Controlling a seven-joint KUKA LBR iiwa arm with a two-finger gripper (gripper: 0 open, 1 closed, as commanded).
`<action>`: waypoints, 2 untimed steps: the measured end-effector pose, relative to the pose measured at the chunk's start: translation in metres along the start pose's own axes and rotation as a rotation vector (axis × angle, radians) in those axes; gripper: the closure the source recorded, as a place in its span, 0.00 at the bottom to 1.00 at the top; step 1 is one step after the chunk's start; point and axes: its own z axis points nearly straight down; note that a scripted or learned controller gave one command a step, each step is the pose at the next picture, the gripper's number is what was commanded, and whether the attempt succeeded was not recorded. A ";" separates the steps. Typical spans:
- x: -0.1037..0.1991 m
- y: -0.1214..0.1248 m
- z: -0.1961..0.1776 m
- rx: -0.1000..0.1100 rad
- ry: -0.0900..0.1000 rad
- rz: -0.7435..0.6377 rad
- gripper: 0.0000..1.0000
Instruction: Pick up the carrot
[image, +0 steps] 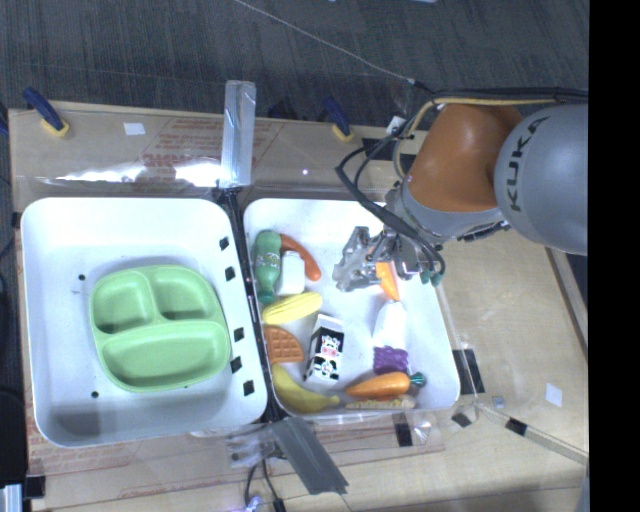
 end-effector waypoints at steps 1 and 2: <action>0.077 -0.051 -0.004 0.002 0.003 -0.090 1.00; 0.076 -0.049 -0.004 0.001 0.002 -0.093 0.00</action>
